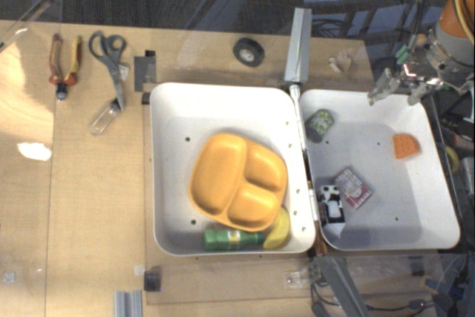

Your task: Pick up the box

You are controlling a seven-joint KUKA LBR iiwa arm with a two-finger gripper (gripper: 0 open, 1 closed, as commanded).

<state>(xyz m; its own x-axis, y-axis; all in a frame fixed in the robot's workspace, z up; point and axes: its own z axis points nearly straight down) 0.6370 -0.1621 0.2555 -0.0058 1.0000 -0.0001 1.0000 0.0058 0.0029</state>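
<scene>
The gripper [404, 85] hangs over the right bin's [438, 230] far rim, fingers spread, holding nothing; the arm's upper part is cut off.

Open floor around box [351, 187]

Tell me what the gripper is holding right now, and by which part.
Nothing. The gripper hangs open over the right bin's far edge, with nothing between its fingers. The small box lies untouched near that bin's front left.

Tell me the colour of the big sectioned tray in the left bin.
Yellow-orange, plain; the tray shows clearly in the camera view.
</scene>
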